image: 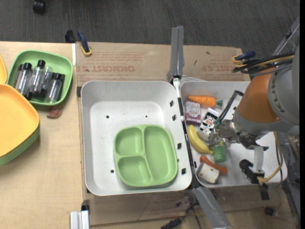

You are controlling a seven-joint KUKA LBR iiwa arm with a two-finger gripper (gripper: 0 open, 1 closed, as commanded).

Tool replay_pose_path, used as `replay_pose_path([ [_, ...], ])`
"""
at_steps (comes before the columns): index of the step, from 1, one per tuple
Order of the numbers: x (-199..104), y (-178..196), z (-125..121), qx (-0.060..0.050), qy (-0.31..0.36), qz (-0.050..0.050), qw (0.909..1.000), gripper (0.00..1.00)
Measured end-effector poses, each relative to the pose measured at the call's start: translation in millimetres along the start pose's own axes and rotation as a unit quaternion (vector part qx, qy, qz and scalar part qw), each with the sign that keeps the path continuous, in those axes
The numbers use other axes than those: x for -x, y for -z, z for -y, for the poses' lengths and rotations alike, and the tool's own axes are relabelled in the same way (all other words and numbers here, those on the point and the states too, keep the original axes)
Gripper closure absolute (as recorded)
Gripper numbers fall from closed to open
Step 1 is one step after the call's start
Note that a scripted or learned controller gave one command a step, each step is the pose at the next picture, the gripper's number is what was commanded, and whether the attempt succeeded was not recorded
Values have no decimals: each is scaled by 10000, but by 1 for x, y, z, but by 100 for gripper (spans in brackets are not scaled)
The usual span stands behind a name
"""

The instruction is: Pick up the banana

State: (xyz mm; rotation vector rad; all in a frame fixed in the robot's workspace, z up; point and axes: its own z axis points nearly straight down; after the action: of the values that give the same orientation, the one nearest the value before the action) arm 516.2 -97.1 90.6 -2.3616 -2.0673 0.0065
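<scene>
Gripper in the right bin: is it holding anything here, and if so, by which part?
Cannot be told. The gripper sits low beside the banana, among the toys in the right bin, but nothing visibly sits between its fingers.

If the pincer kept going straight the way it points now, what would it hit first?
Most likely the banana: the pincer points left and down into the right bin, just beside the banana's right edge. Height above it is unclear from this slanted view, so the green item nearby can't be ruled out.
</scene>
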Motion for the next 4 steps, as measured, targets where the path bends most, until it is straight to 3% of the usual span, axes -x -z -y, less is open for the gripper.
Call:
replay_pose_path([
  [1,10,0,-14,14,866,5,9962,100],
  [2,9,0,7,5,902,-4,9959,100],
  [3,3,0,7,1,1960,-2,9806,100],
  [4,5,0,6,3,2969,-2,9549,100],
])
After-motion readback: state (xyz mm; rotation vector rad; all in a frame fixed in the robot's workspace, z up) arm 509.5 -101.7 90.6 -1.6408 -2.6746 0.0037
